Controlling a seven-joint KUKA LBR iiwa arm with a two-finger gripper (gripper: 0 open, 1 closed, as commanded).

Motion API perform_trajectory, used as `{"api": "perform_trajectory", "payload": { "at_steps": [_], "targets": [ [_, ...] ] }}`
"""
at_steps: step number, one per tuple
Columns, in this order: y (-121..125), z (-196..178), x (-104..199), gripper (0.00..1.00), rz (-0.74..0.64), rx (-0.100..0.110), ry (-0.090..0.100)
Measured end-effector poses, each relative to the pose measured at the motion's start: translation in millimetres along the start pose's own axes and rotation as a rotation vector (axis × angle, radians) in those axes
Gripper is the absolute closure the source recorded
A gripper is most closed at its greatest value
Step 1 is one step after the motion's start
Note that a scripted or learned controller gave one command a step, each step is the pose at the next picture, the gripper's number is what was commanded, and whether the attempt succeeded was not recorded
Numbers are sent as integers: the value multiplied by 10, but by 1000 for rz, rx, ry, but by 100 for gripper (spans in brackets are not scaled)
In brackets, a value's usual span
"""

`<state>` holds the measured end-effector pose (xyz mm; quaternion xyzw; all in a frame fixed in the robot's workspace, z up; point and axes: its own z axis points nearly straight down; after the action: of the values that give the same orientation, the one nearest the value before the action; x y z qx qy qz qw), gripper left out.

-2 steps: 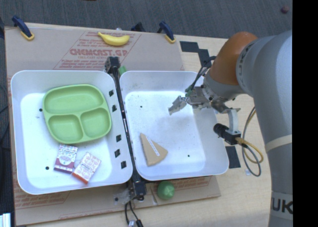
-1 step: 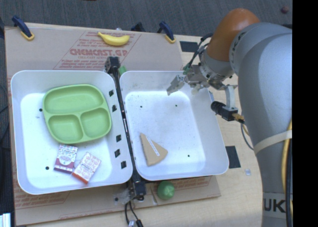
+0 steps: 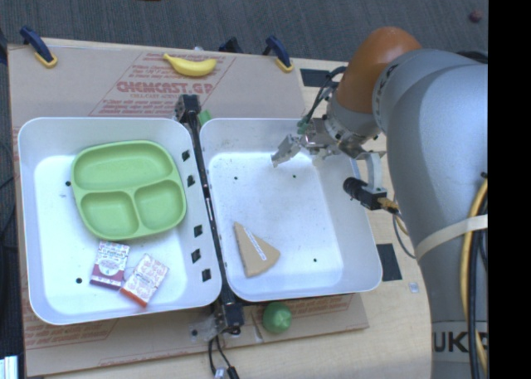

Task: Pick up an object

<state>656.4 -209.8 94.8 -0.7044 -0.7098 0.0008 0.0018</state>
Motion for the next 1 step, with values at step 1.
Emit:
{"api": "perform_trajectory", "payload": {
  "at_steps": [1],
  "targets": [
    [8,-112,8,100,-4,0,1]
  ]
}}
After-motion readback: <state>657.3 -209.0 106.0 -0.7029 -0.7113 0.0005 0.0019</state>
